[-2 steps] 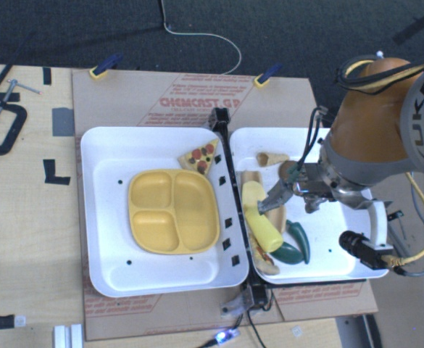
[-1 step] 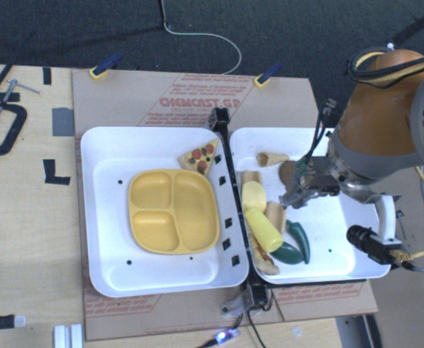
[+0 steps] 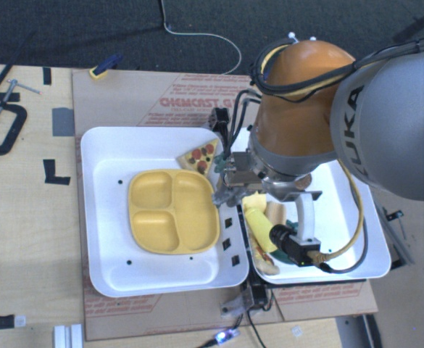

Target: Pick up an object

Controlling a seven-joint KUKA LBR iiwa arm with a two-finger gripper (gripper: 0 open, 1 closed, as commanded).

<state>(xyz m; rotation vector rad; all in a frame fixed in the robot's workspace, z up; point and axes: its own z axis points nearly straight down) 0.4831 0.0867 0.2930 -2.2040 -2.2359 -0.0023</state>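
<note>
We look down on a tabletop (image 3: 23, 194) carrying two shallow white bins. The left bin (image 3: 103, 194) holds a yellow divided plate (image 3: 172, 212) and, at its upper right, a toy pizza slice (image 3: 201, 154). The grey-and-orange arm (image 3: 306, 114) hangs over the right bin (image 3: 356, 259), above a yellow banana-like object (image 3: 259, 223). A black clamp (image 3: 1, 122) lies far left.

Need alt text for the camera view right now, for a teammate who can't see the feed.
The grey and orange arm reaches from the right, low over the right bin, covering most of it; a yellow object and a black part show beneath it. The left bin holds a yellow divided plate and a toy pizza slice at its far right corner.
</note>
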